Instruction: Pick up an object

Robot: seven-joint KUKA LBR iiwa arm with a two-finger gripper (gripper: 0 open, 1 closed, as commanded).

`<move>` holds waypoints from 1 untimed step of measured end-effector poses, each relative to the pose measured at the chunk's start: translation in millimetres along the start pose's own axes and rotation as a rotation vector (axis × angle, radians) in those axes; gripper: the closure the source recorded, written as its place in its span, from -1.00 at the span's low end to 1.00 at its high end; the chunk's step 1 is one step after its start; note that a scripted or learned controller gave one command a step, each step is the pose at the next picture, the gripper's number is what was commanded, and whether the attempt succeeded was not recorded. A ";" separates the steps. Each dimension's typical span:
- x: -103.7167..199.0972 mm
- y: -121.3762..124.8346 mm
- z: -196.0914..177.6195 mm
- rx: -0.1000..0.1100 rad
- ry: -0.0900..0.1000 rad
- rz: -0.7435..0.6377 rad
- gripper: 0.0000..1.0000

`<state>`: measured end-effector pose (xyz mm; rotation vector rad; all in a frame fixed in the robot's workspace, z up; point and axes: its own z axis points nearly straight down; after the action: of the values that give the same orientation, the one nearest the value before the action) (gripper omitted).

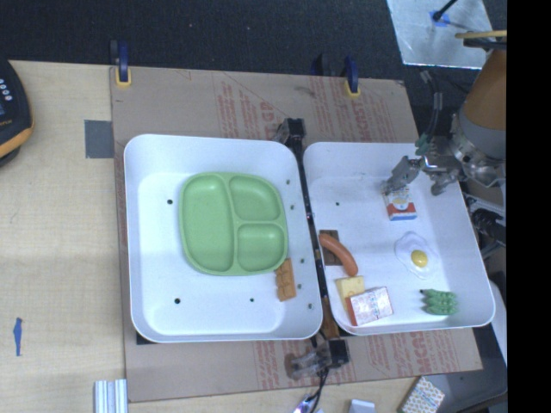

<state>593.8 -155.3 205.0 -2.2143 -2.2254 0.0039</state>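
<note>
Leftmost, the left bin (142, 231) is seen to carry a green divided plate (232, 223) near its middle, with a small brown wafer-like piece (285, 280) lying just beside the plate's lower right corner, close to the wall shared with the right bin (482, 304). Across that wall, a toy sausage (338, 253) is laid at a slant near the right bin's left side, and below it a yellow block (349, 286) is found touching a red-and-white packet (372, 305). Further right, a small carton with a red and blue base (399, 205) stands in the upper half of the bin, a fried egg (415, 254) lies below it, and a green leafy piece (439, 301) rests near the bin's lower right corner. The hand (402, 177) is held just above and beside the carton, at the end of the grey arm (469, 157) reaching in from the right; whether it is open or closed cannot be told, and nothing is seen held in it. The carton is judged to be the object aimed at, since it is nearest. For the step to be done well, the hand should be centred over the carton before it is lowered, so that the carton is not tipped or pushed aside, and the lift should be begun only once a firm hold has been made on both sides.
</note>
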 end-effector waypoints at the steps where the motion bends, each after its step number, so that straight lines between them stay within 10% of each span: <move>1: -30.2 7.2 70.2 0.007 -0.001 0.001 -1.00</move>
<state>600.9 -185.5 134.8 -2.2125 -2.2213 0.0123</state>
